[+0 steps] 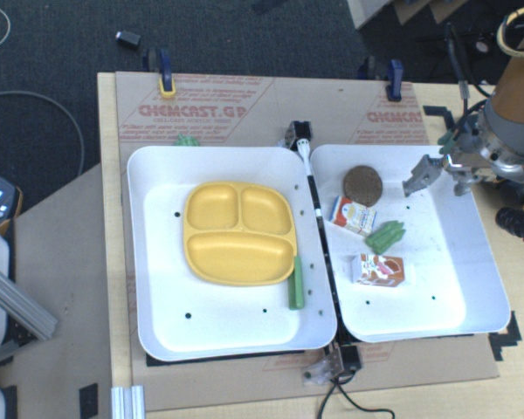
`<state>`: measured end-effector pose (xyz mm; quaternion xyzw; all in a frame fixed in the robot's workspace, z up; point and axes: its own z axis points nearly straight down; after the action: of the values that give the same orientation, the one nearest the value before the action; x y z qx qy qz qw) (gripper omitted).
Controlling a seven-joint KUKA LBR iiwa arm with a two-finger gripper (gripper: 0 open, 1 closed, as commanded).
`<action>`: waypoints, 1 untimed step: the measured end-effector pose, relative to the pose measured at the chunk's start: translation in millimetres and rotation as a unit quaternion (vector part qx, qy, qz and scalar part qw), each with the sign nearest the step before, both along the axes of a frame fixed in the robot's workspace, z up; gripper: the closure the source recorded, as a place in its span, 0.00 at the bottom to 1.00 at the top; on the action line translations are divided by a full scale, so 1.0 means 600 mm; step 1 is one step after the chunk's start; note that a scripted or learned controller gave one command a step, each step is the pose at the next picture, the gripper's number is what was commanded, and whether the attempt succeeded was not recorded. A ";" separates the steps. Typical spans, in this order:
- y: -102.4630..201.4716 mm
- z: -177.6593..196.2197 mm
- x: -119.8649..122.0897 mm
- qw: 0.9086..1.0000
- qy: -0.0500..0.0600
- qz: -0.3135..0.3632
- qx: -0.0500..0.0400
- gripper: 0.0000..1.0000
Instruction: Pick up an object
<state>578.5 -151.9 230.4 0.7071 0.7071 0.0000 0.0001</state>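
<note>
Camera view, from above at a slant: two shallow white bins side by side on a worktop [244, 103] covered with brown printed board, clamped at the far edge, probably to stop the board sliding.

In the left bin [148, 260]: a yellow divided tray [240, 232] near the middle, a green stick [296, 282] just beside its right edge, close against the wall shared with the other bin.

In the right bin [458, 269]: four small candidates for picking, clustered toward the left half. A round brown disc [363, 183] farthest back; a small red-and-white carton [355, 216] touching or just in front of it; a green leafy piece [384, 235] next, close to the carton's right corner; a second red-and-white packet [381, 270] nearest the front, lying flat. All resting on the bin floor, none lifted.

At the right, reaching in over the back right corner of that bin: the grey arm [506, 138], with the pincer [422, 176] angled toward the disc. Nothing visible between its tips. Open or closed: cannot tell, tips too small and dark against the bin.

Judged as an approach stage, no pick made yet. Disc and carton nearest the pincer, so likeliest targets; crowding there a risk for a clean grasp.
</note>
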 end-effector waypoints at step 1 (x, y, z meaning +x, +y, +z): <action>0.047 0.167 -0.088 1.000 -0.002 0.001 0.000 0.00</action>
<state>525.4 -123.5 330.6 0.7062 0.7080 0.0013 0.0019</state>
